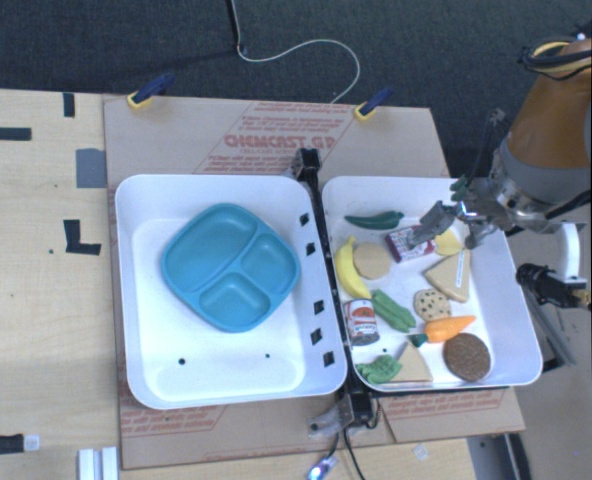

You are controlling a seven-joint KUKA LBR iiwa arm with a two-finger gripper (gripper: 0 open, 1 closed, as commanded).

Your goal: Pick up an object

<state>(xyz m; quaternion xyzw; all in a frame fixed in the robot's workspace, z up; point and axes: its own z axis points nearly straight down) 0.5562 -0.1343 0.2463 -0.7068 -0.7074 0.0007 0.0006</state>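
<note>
I see the gripper (438,218) low over the right bin (511,313), just beside the purple packet (411,243); I cannot tell how it is set. Banana (349,268), carrot (446,328) and cookie (466,356) lie there. A blue plate (231,266) fills the left bin (136,268).

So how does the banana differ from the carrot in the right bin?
The banana is yellow and curved; the carrot is orange and straight, tapering to a point. The banana lies along the bin's left wall, running lengthwise up the view, while the carrot lies crosswise nearer the middle, beside the brown round cookie. Both are toy foods lying flat.
</note>
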